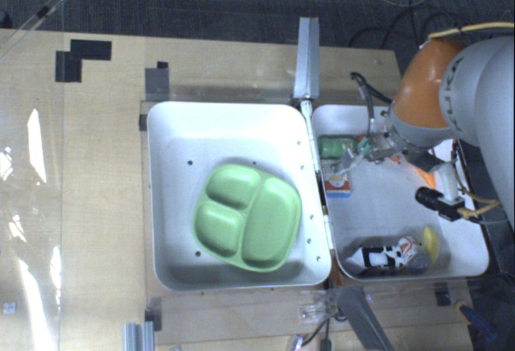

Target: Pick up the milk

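green divided plate (248, 216) is lying in the left bin (173, 132). right of that plate, in the right bin (475, 257), the gripper (352, 158) is hanging over a green-and-white carton, probably the milk (335, 150); finger state: cannot tell. black-and-white object (386, 256) is sitting at that bin's near edge.

Position: one fixed camera above the bench (80, 180)
Facing: downward at a slant
Range: far enough to take in both white bins (161, 204)
Arm (467, 92): enters from the right
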`<action>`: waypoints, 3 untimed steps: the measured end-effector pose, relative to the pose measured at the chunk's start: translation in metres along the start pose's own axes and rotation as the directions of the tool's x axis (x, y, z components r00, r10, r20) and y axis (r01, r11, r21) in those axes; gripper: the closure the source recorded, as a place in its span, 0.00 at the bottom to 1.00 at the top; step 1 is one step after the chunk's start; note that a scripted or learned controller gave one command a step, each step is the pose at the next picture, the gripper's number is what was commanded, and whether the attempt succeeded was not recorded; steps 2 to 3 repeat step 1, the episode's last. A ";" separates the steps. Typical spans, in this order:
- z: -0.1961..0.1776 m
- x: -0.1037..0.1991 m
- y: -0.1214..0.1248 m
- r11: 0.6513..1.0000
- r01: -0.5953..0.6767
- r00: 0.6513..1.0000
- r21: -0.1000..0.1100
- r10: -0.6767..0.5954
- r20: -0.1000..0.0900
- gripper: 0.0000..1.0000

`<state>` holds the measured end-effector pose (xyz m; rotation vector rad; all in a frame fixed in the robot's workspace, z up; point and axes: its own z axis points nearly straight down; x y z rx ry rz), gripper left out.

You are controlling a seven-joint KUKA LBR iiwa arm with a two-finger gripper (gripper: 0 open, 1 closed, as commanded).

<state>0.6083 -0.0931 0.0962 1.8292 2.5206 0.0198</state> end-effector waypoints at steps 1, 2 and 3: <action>-0.180 -0.069 -0.036 0.994 0.105 0.994 0.014 -0.105 -0.007 0.00; -0.180 -0.069 -0.036 0.994 0.105 0.994 0.014 -0.105 -0.007 0.00; -0.180 -0.069 -0.036 0.994 0.105 0.994 0.014 -0.105 -0.007 0.00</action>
